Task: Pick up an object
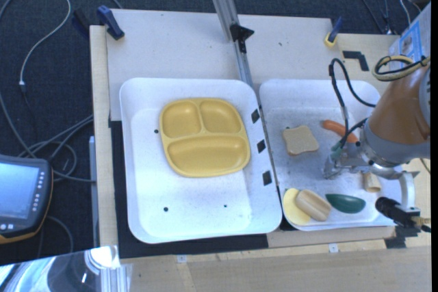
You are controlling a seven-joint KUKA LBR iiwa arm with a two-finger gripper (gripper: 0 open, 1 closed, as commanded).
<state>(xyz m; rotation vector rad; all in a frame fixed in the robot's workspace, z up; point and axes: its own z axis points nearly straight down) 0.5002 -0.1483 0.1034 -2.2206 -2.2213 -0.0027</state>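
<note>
The surface (pixel 185 44) carries two shallow white bins side by side. The left bin (pixel 140 167) holds a yellow divided plate (pixel 204 135), lying flat toward the bin's upper middle, with three compartments: two small ones at the top and one wide one below.

The right bin (pixel 287 99) holds the small things. A slice of bread (pixel 300 140) lies near the bin's centre. At about 2 o'clock from the bread, an orange carrot (pixel 335 127) lies partly under a black cable. Along the bin's lower edge, at about 6 o'clock from the bread, a bun (pixel 312 204) rests on a pale yellow round piece (pixel 291 207). Just beside the bun, at 3 o'clock from it, lies a dark green leaf-shaped piece (pixel 345 202). A small tan piece (pixel 371 180) sits at about 1 o'clock from the green one, close to the arm.

The arm (pixel 400 116) reaches in from 3 o'clock and hangs over the right side of the right bin. The claw (pixel 337 166) points down at about 4 o'clock from the bread, between the carrot and the green piece. Whether it is released or clenched cannot be told, and nothing can be seen in its grasp.
</note>
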